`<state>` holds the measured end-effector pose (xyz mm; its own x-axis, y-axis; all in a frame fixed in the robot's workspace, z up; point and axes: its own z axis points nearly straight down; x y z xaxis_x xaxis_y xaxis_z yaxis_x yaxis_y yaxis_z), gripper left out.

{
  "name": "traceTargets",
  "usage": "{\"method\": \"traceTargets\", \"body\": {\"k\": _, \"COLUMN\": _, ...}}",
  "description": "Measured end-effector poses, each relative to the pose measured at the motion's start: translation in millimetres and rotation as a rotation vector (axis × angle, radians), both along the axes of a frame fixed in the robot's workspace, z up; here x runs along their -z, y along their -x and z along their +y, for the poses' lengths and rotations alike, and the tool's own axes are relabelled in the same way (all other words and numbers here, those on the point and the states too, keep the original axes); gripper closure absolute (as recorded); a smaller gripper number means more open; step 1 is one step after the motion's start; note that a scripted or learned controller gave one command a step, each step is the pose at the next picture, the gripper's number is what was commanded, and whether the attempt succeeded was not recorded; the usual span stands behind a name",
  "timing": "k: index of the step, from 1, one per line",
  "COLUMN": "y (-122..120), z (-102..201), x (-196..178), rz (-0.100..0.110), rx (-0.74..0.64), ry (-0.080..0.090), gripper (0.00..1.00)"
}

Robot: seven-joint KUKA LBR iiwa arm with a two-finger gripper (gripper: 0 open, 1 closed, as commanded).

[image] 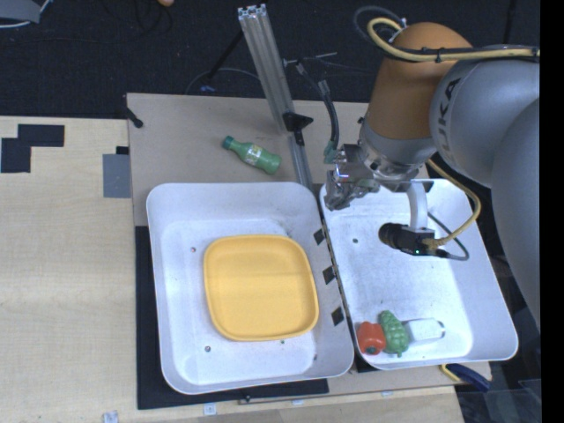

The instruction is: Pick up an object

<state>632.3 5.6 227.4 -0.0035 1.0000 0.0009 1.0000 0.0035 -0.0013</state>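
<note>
Camera view: nothing picked yet, pincer (339,192) up at the right bin's (458,346) far-left corner, can't tell its state, with the red-and-green toy (384,335) sitting untouched near the front edge, well apart.

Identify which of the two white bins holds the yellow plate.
The left bin: the yellow plate lies flat in its middle. The right bin holds small items near its front edge instead.
</note>
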Motion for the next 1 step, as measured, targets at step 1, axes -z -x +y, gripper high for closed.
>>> {"method": "traceTargets", "body": {"k": 1, "y": -1.7, "z": 53.7, "x": 9.4, "rz": 0.0, "rx": 0.0, "ry": 0.001, "gripper": 1.0}}
